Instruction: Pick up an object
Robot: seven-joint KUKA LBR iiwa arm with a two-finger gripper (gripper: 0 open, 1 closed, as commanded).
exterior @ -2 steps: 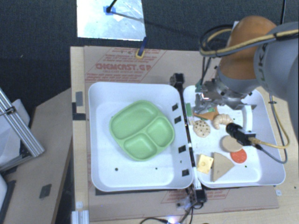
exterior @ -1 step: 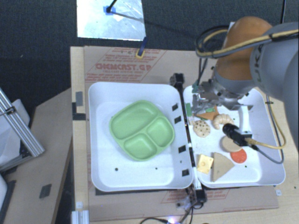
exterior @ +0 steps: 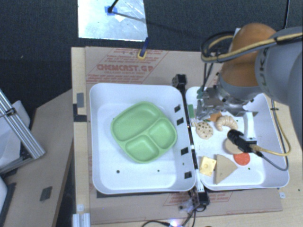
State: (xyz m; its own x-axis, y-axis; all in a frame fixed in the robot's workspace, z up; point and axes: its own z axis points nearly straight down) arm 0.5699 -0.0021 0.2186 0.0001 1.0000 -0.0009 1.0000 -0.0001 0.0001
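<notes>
The croissant [exterior: 226,122] lies in the right bin [exterior: 272,174], just beside the cookie [exterior: 204,130] and right under the gripper [exterior: 207,109]; whether the gripper's jaws stand wide or narrow I cannot tell. To do this well, I'd descend straight over the croissant's middle, keeping clear of the cookie and the black cable [exterior: 241,141], then close and lift slowly.
</notes>
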